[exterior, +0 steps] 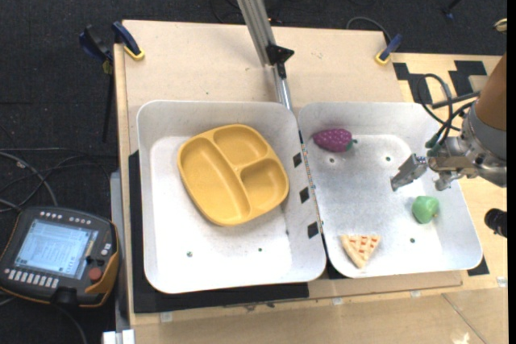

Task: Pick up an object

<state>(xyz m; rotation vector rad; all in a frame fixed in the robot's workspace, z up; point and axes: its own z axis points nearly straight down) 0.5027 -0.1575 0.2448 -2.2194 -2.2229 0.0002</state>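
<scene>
- I'm looking down on the counter (201,64), and I'll take the yellow divided plate (233,172) as my landmark; it lies in the left bin (161,254), filling most of the middle of it.
- Right of the plate, past the seam where the bins meet, is the right bin (451,250), and all three small things are in there.
- The purple berry toy (333,139) is the one nearest the plate, just over the seam and level with the plate's far rim.
- The waffle-patterned wedge (360,247) lies right of the plate too, but toward the near edge, below the level of the plate's near rim.
- The green toy (425,209) is farthest right of the plate, well apart from it, out near the right bin's right wall.
- My pincer (423,174) hangs over the right bin, far to the right of the plate, just above the green toy in this view.
- I see its two fingers spread, one to the left and one angled down toward the green toy, with nothing between them, so it is released.
- The arm's grey wrist (488,133) comes in from the right edge, cables looping above it.
- A teach pendant (58,250) sits on the floor left of the plate, off the counter.
</scene>
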